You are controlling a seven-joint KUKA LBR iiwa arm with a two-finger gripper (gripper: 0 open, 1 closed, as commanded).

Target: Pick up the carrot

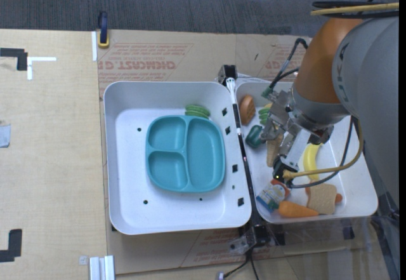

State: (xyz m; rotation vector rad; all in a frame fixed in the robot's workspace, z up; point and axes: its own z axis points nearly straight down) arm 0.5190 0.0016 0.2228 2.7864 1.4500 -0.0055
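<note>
Hanging over the middle of the right bin, the claw gives no clear sign of being open or closed. The carrot lies untouched at the bin's lower edge in the frame, beside a slice of bread. The pickup seems not yet begun: reaching, gripping and lifting remain.

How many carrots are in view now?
1. The carrot lies at the near edge of the right bin, beside the bread slice. The arm covers part of that bin, so others may be hidden.
</note>
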